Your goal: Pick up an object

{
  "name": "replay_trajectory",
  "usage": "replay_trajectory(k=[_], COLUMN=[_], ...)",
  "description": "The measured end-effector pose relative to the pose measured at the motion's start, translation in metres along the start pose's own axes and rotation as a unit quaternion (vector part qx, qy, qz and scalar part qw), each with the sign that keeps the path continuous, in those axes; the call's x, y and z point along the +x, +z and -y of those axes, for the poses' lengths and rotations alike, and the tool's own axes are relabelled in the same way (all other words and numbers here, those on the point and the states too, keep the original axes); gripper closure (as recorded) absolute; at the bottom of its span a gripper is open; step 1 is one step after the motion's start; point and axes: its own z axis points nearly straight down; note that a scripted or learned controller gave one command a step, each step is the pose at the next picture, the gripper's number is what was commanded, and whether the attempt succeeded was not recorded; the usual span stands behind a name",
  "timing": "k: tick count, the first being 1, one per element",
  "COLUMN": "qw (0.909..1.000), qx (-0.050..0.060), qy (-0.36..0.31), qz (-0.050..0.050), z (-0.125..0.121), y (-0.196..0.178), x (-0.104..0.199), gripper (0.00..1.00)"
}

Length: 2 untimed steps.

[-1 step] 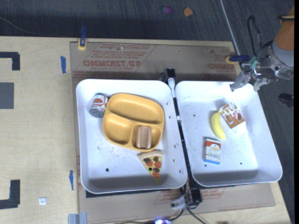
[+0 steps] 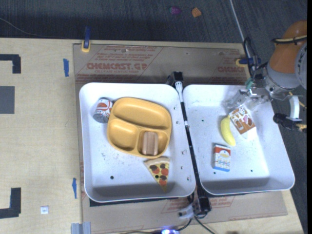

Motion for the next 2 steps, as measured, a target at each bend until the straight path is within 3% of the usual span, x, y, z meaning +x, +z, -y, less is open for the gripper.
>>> replay_trajectory(k=[1, 2], qw=[0.9999, 0.9998], qx=[-0.010, -0.014], qy=[0.002, 0.002], qz=[0.012, 0.016], z=[0.037, 0.035], y=[0.012, 0.000], x=[0.083, 0.080], gripper=[0.00, 1.00])
